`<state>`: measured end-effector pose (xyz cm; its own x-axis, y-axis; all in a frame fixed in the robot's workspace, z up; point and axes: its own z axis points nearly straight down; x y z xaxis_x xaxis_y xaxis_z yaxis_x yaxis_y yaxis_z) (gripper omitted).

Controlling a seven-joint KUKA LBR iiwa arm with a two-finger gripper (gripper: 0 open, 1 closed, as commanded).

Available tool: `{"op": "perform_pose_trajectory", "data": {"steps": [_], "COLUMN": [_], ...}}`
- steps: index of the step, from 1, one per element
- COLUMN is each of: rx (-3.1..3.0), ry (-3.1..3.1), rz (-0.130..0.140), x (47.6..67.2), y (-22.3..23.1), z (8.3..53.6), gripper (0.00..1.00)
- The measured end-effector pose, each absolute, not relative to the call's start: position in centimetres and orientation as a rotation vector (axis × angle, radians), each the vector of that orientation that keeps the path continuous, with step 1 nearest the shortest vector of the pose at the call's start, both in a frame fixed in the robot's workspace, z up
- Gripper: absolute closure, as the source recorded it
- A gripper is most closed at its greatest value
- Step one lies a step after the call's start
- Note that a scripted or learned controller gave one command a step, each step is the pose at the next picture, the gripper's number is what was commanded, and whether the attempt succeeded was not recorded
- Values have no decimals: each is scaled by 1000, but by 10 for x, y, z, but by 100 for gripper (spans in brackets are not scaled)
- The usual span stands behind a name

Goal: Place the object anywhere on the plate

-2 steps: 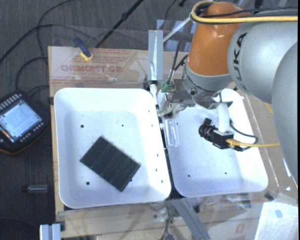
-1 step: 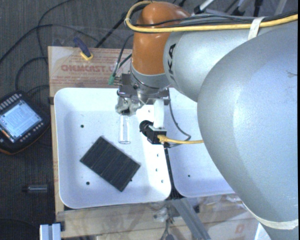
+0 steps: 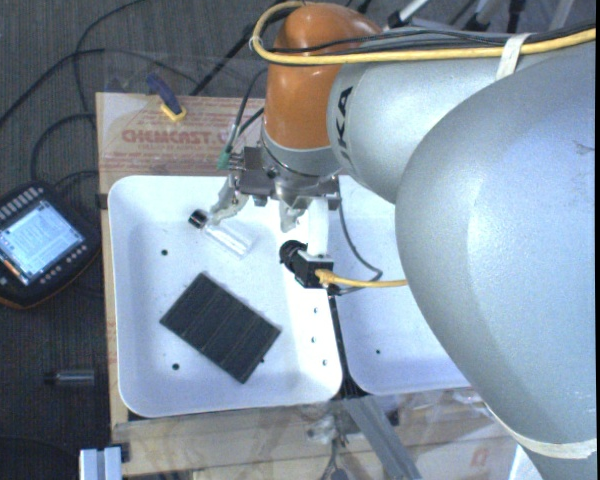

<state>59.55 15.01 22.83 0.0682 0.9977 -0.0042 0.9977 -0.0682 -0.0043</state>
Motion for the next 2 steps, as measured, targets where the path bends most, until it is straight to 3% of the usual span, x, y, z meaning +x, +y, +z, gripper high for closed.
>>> {"op": "perform_pose_trajectory", "data": {"steps": [1,2], "rx": [-2296,-2295], "ry": [-2144,-2146], "rz": [9,17], "x": [596,595], "y": [150,150], "z": [228,236], "gripper": [0,100]}}
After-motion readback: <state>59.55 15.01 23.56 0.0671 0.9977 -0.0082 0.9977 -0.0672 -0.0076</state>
